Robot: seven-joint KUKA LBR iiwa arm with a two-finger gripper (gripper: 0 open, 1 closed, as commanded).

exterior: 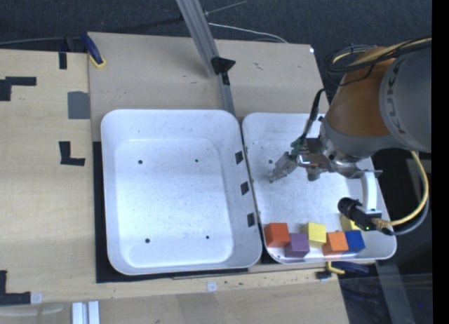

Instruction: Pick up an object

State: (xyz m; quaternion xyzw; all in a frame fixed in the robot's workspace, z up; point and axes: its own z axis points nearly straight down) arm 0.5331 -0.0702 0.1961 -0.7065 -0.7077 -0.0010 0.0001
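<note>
- The gripper (283, 170) hangs over the upper middle of the right bin (280, 130), pointing toward that bin's left wall.
- Its fingers read as a single grey wedge from this angle; whether they are spread or closed cannot be told. Nothing is visible between them.
- The bin floor directly beneath the gripper is bare white, speckled with small dark marks.
- The arm (382, 98), grey with an orange band, enters from the right and covers the right bin's upper right portion.
- The candidate objects lie in a row along the right bin's near edge, well apart from the gripper: an orange block (277, 233), a purple block (299, 243) just beside it, a yellow block (317, 232), a second orange block (337, 243) and a blue block (354, 240).
- The purple block touches or nearly touches the first orange block; the second orange block and the blue block sit against each other.
- The left bin (172, 189) stands alongside, its right wall meeting the right bin's left wall.
- Both bins rest on the tan bench (154, 70).
</note>
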